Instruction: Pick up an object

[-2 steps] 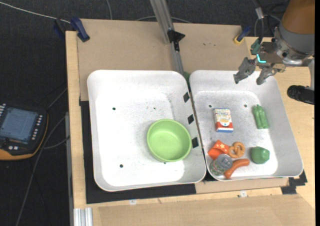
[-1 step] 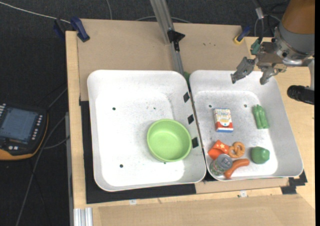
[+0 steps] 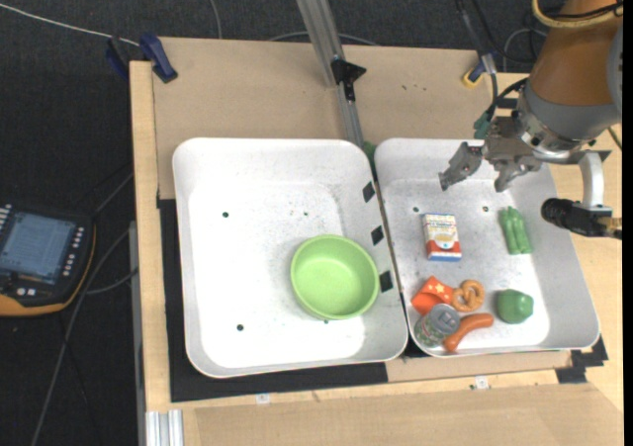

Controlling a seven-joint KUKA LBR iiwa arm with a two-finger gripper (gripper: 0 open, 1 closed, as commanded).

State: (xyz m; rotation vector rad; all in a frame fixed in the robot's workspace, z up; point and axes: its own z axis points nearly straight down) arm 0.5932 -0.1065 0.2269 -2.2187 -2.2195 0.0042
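My gripper [image 3: 488, 173] hangs open over the far part of the right bin [image 3: 406, 169], with nothing between its fingers. Below it in that bin lie a small white and orange carton [image 3: 441, 236], a long green piece [image 3: 514, 231], a round green fruit [image 3: 513, 307], a pretzel [image 3: 469, 293], an orange packet [image 3: 432, 292], a grey round tin [image 3: 439, 322] and a red sausage [image 3: 465, 330]. A light green bowl [image 3: 334, 277] sits in the left bin [image 3: 213, 236].
A slanted metal pole [image 3: 321, 29] crosses the bench behind the bins. Blue clamps [image 3: 156, 58] hold the board's far corners. A handheld pendant [image 3: 40, 256] lies off the bench at left. Cables run over the dark floor.
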